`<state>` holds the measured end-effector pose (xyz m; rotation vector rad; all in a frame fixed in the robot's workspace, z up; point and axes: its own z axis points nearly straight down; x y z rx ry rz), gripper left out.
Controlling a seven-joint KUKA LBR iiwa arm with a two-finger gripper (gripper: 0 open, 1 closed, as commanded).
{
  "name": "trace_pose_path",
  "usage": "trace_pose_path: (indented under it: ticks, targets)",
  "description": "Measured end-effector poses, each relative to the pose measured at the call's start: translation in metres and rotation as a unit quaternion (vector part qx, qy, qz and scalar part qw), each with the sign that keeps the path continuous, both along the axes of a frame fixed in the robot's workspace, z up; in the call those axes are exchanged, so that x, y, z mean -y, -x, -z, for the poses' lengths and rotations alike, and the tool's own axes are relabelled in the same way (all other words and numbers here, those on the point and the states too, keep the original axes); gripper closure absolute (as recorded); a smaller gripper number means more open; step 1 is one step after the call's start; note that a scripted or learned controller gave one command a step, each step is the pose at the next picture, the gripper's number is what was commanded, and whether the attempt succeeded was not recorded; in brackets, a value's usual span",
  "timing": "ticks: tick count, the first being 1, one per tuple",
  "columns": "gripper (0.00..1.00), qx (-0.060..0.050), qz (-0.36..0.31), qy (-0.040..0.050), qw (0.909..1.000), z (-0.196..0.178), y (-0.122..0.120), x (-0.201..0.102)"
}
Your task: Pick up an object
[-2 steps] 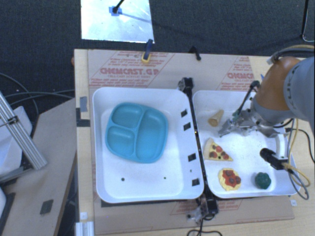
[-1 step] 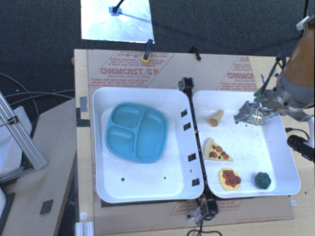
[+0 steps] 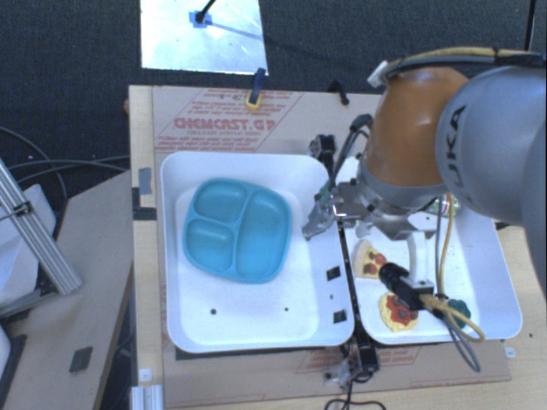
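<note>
At the bench, your grey arm (image 3: 479, 135), with its orange band (image 3: 414, 114), reaches in from the right of the camera view. It hangs its gripper (image 3: 318, 218) over the seam where the two white bins meet, at the right-hand rim of the left bin (image 3: 256, 162). From this slant, with the wrist bulking over it, you cannot tell whether the jaws stand apart or together.

A blue divided plate (image 3: 237, 229) lies flat on the left bin's floor. It is just beside the gripper toward the view's left and at about the same height in the frame, but apart from it.

On the gripper's other side, across the seam, the right bin (image 3: 506, 310) holds a toy pizza slice (image 3: 369, 260). It is near the gripper, below and to the right of it. A second toy pizza piece (image 3: 398, 313) lies farther from the gripper in the same direction, near the bin's front rim. A small teal object (image 3: 459, 307) sits farthest right of these, well apart from the gripper, with a yellow cable (image 3: 457, 321) looping past it.

Both bins rest on a printed cardboard sheet (image 3: 226, 120), which shows beyond the gripper toward the top of the view. A silvery square panel (image 3: 201, 24) lies on the dark floor above it.
</note>
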<state>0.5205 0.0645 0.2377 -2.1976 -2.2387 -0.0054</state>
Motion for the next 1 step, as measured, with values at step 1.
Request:
trace_pose_path:
  ticks: [1]
  targets:
    - [0.0,0.003,0.006,0.0024,1.0,0.0173,-0.0861,-0.0171]
